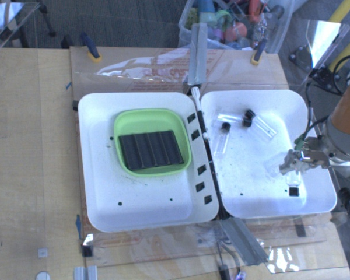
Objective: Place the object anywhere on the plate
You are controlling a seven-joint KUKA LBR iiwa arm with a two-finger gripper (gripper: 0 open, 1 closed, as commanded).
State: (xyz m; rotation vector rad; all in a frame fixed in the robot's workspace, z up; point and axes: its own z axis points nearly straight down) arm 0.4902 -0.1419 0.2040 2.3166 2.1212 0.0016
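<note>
Jaws' state unclear; gripper [287, 165] hovers in the right bin [262, 203], vials [245, 121] well apart.

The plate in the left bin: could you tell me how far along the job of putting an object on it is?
Done: a dark ribbed block already lies on the green plate in the left bin. In hand: the tool is over the right bin. Left: two clear tubes with black caps lie there, apart from the tool.

Gripper [293, 163] low at right — wrist level, perhaps tilted slightly.
</note>
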